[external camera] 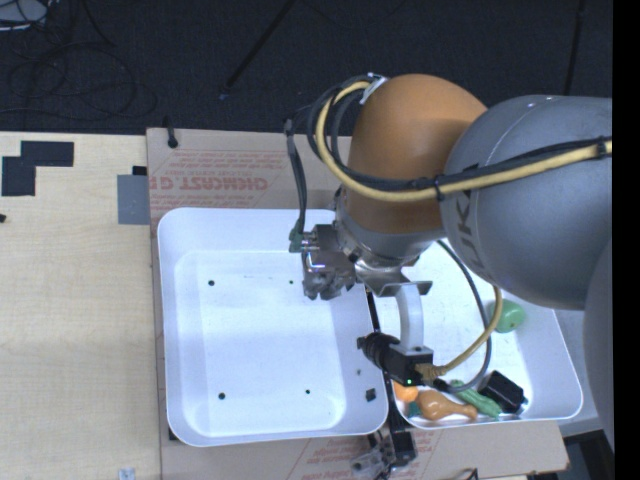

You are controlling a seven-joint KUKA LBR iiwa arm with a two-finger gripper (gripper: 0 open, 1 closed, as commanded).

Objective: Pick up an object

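Orange toy [437, 404] in the right bin [560, 388] looks light, stiff; we grasp its narrow neck. Finger state unclear.

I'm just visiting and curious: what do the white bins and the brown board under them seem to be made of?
The left bin and right bin look like moulded plastic: smooth, slightly glossy white, with rounded corners and rims. The board beneath looks like matt corrugated cardboard, brown with red printed lettering, though its edge is too small to confirm.
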